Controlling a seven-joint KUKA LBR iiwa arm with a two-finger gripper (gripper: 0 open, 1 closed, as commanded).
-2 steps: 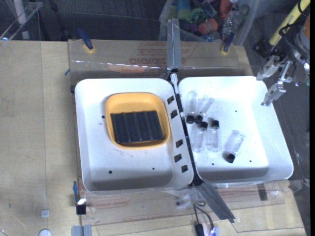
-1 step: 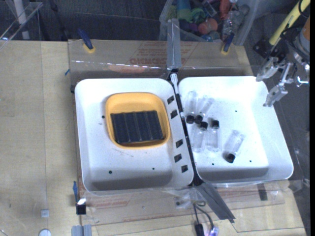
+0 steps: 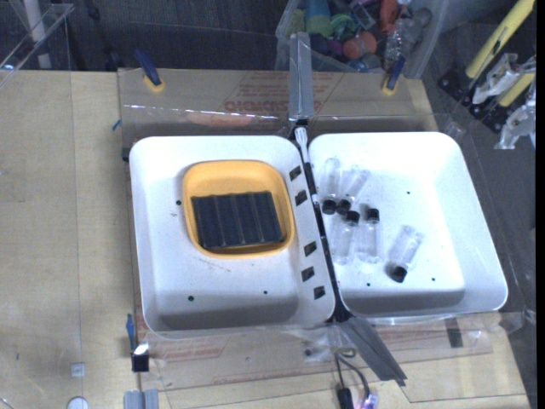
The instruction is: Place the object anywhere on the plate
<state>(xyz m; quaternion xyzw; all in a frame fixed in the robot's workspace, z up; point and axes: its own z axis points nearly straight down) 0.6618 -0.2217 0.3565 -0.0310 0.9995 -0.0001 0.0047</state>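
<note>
Several small clear plastic vials with black caps (image 3: pixel 362 220) lying in the right white bin (image 3: pixel 443 156), clustered toward the divider beside the left white bin (image 3: pixel 157 296). Yellow square plate with dark ribbed insert (image 3: pixel 237 208) waiting there, left of the vials. One outlying vial (image 3: pixel 403 252) angled diagonally, cap lowest. Pincer state: cannot tell.

Orange-yellow plate (image 3: pixel 194 186) with dark ribbed centre, clear vials (image 3: pixel 404 249) with black caps, white bins (image 3: pixel 153 228)
</note>
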